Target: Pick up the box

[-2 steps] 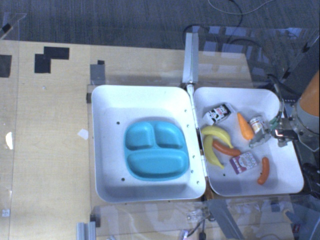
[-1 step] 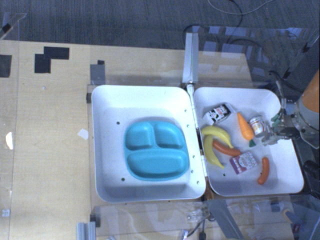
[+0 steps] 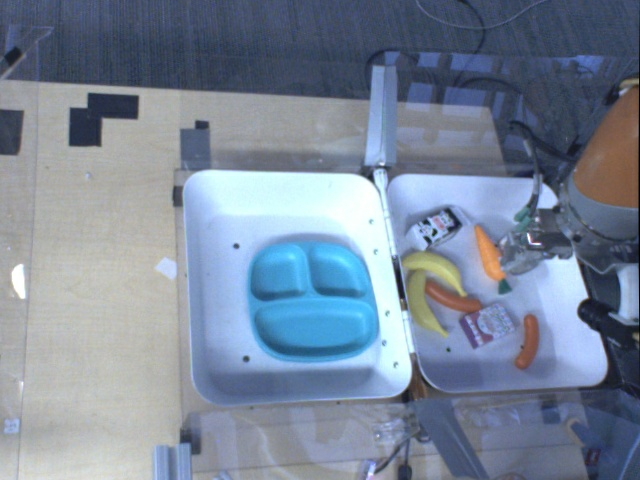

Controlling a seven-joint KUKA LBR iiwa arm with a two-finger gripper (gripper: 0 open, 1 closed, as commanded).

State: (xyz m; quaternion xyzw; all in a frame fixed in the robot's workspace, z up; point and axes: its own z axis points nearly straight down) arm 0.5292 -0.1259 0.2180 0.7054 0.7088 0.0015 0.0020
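The box (image 3: 487,324), a small reddish-purple carton, lies flat in the right bin (image 3: 560,368), just right of the banana (image 3: 430,286) and touching the end of one sausage (image 3: 452,298). A second sausage (image 3: 527,340) lies right of the box. The gripper (image 3: 525,248) hangs above the box beside the carrot (image 3: 487,253); nothing seems to sit in it, though its opening cannot be told. A blue tray (image 3: 312,300) sits in the left bin (image 3: 215,268).
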